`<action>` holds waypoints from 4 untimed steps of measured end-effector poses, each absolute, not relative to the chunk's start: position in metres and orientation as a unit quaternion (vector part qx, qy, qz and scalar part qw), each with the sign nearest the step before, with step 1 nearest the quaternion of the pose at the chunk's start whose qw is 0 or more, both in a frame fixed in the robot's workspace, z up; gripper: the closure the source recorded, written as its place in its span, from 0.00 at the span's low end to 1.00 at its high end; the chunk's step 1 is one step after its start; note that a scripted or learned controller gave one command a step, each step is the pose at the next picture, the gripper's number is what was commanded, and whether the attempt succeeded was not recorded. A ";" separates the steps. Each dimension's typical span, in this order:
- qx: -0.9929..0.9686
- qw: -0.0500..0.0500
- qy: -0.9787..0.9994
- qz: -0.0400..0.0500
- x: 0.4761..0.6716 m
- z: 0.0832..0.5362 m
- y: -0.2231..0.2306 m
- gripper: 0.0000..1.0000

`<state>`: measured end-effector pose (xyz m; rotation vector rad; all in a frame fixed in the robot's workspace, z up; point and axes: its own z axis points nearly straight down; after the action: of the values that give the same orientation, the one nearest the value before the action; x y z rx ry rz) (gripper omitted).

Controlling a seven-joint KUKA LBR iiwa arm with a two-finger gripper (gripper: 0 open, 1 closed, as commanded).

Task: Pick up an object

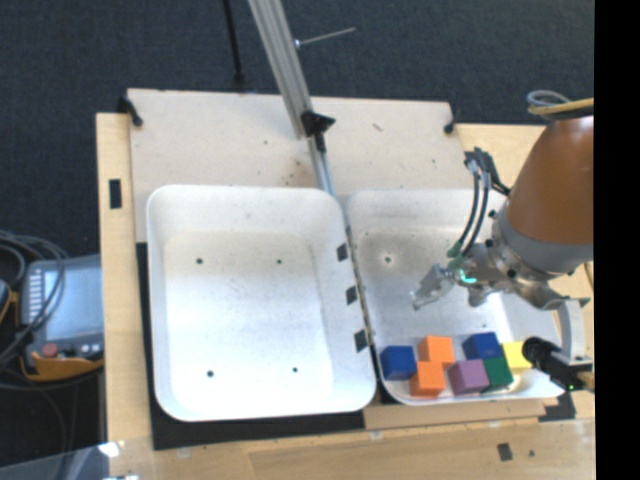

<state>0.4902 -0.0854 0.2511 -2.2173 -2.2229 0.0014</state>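
The arm reaches in from 3 o'clock over the right bin, its orange band above the grey wrist. The end effector hangs above the middle of that bin's floor, pointing toward 9 o'clock; it looks small and blurred here, so I cannot tell whether it is open or closed, and nothing is visibly between its tips.

The blocks sit in a cluster along the right bin's 6 o'clock edge, at about 5 o'clock from the end effector and apart from it. A blue block lies at the 9 o'clock end, two orange blocks just beside it, then a purple block, a green block, a second blue block and a yellow block, all packed close together.

The left bin lies beside it on the table
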 end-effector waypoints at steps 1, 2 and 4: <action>-0.708 -0.001 -0.706 -0.001 0.491 0.253 -0.086 0.00; -0.708 0.002 -0.706 0.002 0.488 0.196 -0.078 0.00; -0.707 -0.005 -0.707 -0.002 0.493 0.099 -0.091 0.00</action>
<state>0.4927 -0.0908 0.0987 -2.2297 -2.2276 -0.0077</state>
